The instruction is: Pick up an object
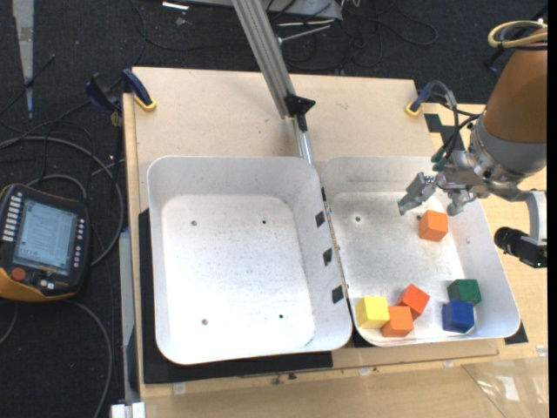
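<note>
Gripper [438, 196] over the right bin [383, 233], fingers spread apart, holding nothing — an orange block [432, 225] sits just below them on the bin floor. Plywood bench [218, 111] under both bins; black floor around it with loose cables, and a teach pendant [43, 242] well left of the left bin [174, 233].

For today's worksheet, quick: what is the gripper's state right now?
Gripper: open, holding nothing; it sits just above the orange cube in the right bin.
</note>
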{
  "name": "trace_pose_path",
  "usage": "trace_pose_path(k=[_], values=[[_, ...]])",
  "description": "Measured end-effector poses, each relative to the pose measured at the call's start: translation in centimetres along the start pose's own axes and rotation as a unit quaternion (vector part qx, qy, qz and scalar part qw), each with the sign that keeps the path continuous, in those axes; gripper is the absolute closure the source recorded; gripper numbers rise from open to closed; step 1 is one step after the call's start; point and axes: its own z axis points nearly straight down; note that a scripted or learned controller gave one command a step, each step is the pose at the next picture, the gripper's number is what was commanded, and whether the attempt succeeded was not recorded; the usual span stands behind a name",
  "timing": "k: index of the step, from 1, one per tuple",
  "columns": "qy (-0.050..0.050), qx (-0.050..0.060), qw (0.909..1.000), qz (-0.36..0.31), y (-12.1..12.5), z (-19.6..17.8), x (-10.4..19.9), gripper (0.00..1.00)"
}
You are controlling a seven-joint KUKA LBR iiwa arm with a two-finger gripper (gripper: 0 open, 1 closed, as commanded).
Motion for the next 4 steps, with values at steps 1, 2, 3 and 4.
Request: trace_pose_path(k=[1, 2, 3, 4], values=[[-0.003, -0.003, 1.0, 0.003, 3.1, -4.6, -8.7, 0.0], [0.0, 0.003, 1.0, 0.001, 5.6, 9.9, -10.0, 0.0], [0.0, 0.001, 1.0, -0.002, 5.9, 16.7, -9.2, 0.0], [-0.001, -0.001, 1.0, -0.002, 6.0, 15.3, -9.3, 1.0]])
